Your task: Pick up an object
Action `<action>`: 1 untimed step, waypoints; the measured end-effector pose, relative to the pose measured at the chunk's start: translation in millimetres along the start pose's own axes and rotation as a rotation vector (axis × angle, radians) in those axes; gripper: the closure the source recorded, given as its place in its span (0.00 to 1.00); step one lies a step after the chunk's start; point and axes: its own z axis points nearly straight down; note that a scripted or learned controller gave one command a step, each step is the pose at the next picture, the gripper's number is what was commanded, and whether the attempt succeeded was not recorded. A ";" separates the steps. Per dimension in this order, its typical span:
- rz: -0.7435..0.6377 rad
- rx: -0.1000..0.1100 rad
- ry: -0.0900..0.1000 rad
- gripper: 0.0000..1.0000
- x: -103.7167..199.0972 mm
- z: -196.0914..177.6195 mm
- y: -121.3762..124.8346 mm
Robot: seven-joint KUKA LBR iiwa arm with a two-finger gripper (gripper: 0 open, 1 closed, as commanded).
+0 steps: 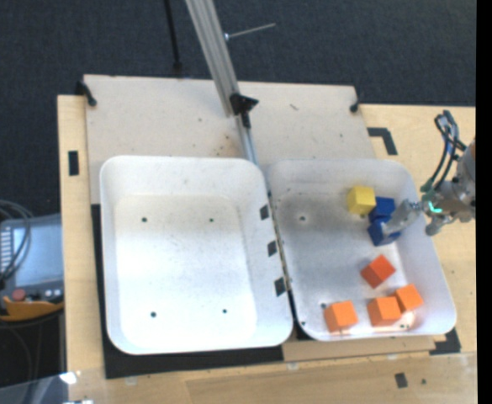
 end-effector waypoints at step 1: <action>-0.001 -0.004 -0.001 0.00 0.3 -2.2 1.0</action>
